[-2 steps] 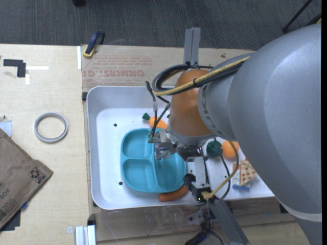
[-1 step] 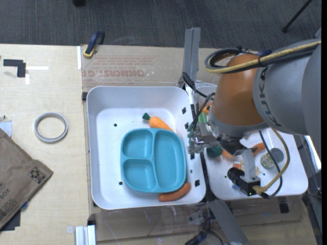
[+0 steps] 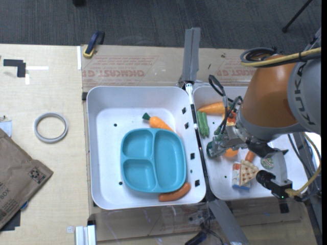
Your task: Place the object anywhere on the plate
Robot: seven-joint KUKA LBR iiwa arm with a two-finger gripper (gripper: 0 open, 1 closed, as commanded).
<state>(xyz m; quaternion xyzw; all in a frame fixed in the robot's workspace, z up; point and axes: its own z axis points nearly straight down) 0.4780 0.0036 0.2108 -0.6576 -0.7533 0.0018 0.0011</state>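
The end effector hung low in the right bin, over a small orange toy; whether it gripped anything could not be told. The toy looked light, hard and slick, best pinched across its middle. The blue plate lay in the left bin.

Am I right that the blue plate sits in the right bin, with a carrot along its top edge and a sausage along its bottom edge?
Not quite: the camera view shows the blue plate in the left bin, not the right one. The rest holds: a carrot lies along its top edge and a sausage along its bottom edge.
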